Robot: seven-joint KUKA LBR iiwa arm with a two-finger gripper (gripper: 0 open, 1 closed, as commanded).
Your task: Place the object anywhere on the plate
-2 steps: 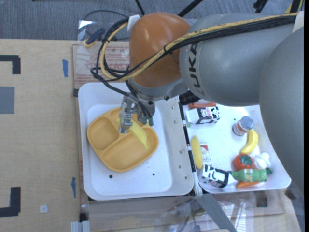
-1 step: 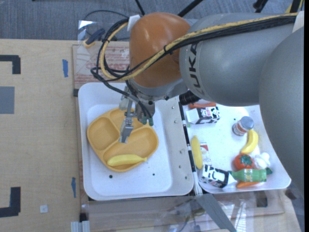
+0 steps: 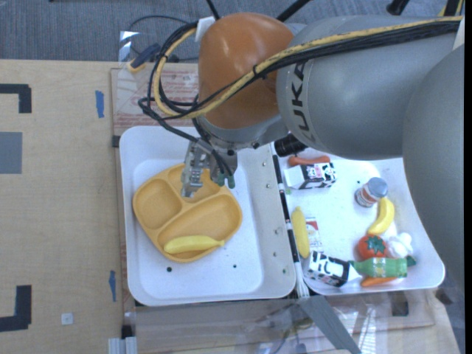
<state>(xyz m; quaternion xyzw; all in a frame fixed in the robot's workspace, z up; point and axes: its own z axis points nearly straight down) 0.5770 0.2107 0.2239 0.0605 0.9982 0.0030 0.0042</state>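
Gripper [image 3: 209,174] is hanging over the far part of the yellow plate [image 3: 188,216], which is sitting in the left bin [image 3: 147,286]. The fingers [image 3: 193,183] are pointing down at the plate's far compartments, by the divider ridge.

Finger state: cannot tell. The orange wrist band and cabling are crowding the view, and nothing is visibly showing between the tips, so he isn't claiming a grasp.

Likely task object: a yellow banana-like piece [image 3: 193,244], already lying in the plate's near, long compartment. Its long axis is running roughly along the bin's near edge, tilted slightly. From the fingers it is lying toward the near edge of the bin, well apart from the tips, with the divider between them.

Judgement: if that piece is the object, placement is looking done and the arm is just sitting above the plate. If the target is something else, it is probably among the clutter in the right bin [image 3: 420,198], e.g. the other banana [image 3: 383,216], across the bins' shared wall from the gripper.
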